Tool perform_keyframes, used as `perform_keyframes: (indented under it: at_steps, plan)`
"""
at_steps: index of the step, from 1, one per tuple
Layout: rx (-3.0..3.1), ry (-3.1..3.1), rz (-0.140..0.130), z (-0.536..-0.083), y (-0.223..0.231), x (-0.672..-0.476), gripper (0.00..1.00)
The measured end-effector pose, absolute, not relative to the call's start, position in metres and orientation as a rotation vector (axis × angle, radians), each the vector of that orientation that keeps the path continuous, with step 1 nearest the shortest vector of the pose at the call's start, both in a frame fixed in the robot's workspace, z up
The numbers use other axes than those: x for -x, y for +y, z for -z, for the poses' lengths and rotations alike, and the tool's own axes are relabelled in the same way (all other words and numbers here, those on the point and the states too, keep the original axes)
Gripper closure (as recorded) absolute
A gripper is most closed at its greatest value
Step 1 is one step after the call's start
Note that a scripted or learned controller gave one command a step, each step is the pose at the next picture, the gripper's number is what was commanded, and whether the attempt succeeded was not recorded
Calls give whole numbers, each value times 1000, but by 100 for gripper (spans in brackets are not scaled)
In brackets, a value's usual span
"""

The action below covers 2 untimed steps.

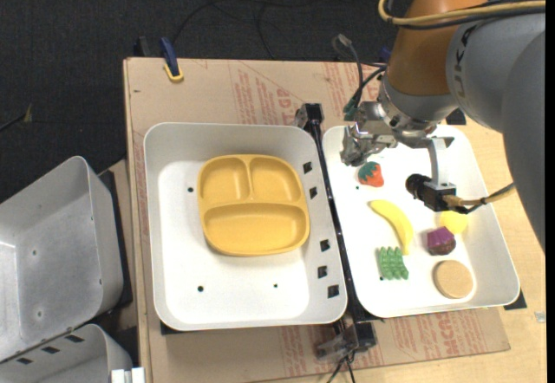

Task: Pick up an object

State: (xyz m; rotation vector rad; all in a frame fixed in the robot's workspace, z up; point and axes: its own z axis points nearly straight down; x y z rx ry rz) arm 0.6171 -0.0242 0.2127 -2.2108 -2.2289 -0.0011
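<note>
Grey arm (486, 35) with orange band reaches in from right; gripper (357, 150) hangs over right bin (494, 225), just above toy strawberry (371, 172). Same bin: banana (392, 221), green ridged piece (391, 262), purple piece (440, 241), yellow piece (453, 222), tan round disc (453, 278). Left bin (173, 286) holds yellow divided plate (253, 204).

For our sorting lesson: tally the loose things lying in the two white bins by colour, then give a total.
Yellow: 3 (divided plate, banana, small yellow piece)
Red: 1 (strawberry)
Green: 1 (green piece)
Purple: 1 (purple piece)
Tan: 1 (round biscuit)
Total: 7
</note>
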Motion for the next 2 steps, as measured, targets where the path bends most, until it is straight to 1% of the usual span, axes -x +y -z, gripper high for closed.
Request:
perform_keyframes:
  at_steps: [1, 2]
  plan:
    - [2211, -2229, 0, -209, 30, -613, 100]
    - [2212, -2231, 6, -232, 81, -614, 100]
